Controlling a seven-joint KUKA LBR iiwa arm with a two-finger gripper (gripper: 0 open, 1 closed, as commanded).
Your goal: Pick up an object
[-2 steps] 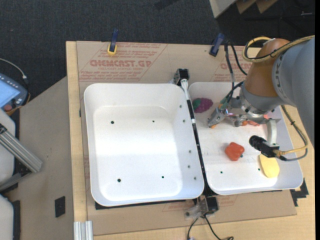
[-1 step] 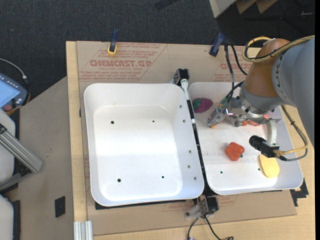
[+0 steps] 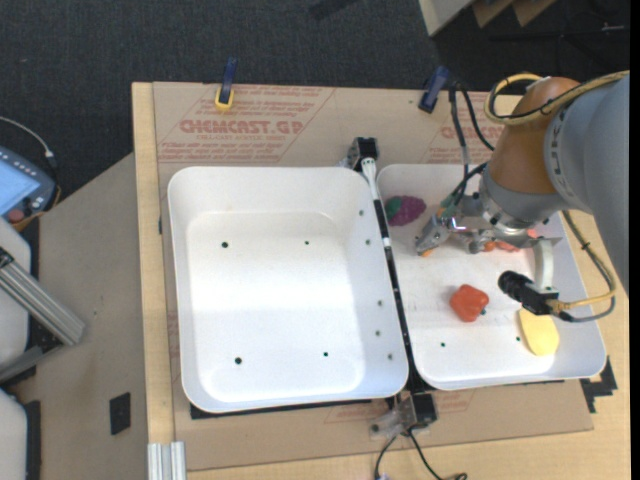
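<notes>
The grey arm [image 3: 565,153] is reaching in from the right and hanging over the far half of the right bin [image 3: 478,376], with its gripper [image 3: 438,234] pointing down and to the left. The gripper is sitting low over the white floor. Nothing can be seen pinched in it, and whether the claw is spread or pressed together I cannot tell, because the metal parts are blurring into one another from this slant.

Three things are lying loose in that bin, and any of them could serve as the object to pick up. A purple and green lump [image 3: 405,208] is resting in the far left corner, close to the wall shared with the left bin [image 3: 270,298], just to the left of the gripper and a little farther back. A red-orange lump [image 3: 469,302] is sitting near the middle of the bin, on the near side of the gripper and apart from it. A yellow piece [image 3: 540,335] is lying toward the near right corner, well apart from the gripper.

Judging by the lean of the wrist, the arm is probably lining up on the purple and green lump. Its place beside the wall is likely leaving little room on that side, so a grasp there could slip.
</notes>
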